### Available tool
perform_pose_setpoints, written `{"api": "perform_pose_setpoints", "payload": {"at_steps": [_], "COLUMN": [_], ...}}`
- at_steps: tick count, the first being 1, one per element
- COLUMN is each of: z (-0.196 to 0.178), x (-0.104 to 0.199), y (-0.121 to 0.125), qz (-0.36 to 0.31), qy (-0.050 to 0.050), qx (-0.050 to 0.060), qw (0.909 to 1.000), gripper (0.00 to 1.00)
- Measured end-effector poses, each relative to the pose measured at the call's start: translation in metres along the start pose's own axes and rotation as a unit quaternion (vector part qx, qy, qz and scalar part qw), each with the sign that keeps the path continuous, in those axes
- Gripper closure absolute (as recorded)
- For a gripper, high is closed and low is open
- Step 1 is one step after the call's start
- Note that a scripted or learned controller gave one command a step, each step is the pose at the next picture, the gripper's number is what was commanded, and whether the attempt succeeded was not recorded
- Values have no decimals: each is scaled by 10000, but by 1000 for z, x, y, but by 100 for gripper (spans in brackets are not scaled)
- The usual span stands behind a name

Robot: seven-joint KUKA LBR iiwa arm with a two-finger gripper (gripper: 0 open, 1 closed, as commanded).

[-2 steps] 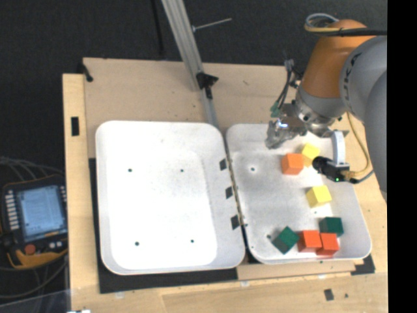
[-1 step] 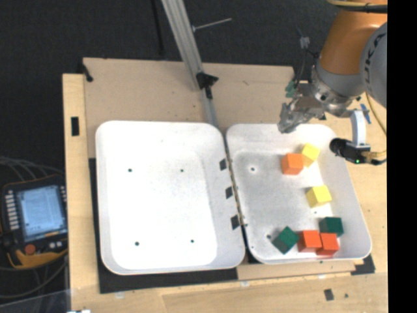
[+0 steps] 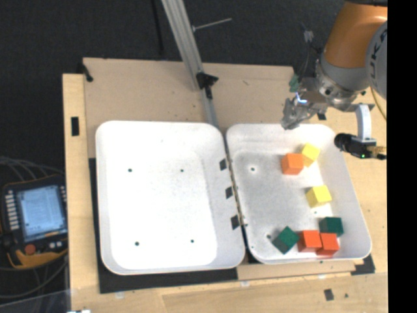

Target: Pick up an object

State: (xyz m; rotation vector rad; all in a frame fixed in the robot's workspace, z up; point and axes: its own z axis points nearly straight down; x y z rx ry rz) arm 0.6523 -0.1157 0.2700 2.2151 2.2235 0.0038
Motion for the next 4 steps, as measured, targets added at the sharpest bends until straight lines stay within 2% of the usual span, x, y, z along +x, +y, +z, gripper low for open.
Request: {"api": "perform_pose_setpoints", "payload": {"at_steps": [1,2,3,4], "z": [10,22,15,28], "x": [41,90,137,180], "y": [-8,-29,-41,-49], "qz": [-3,-9,-18,-11], "qy": [-2,2,11,3], "qx": [22,27,21,29], "qw": [10000,10000,10000,10000], "gripper": [100,100,100,100]}}
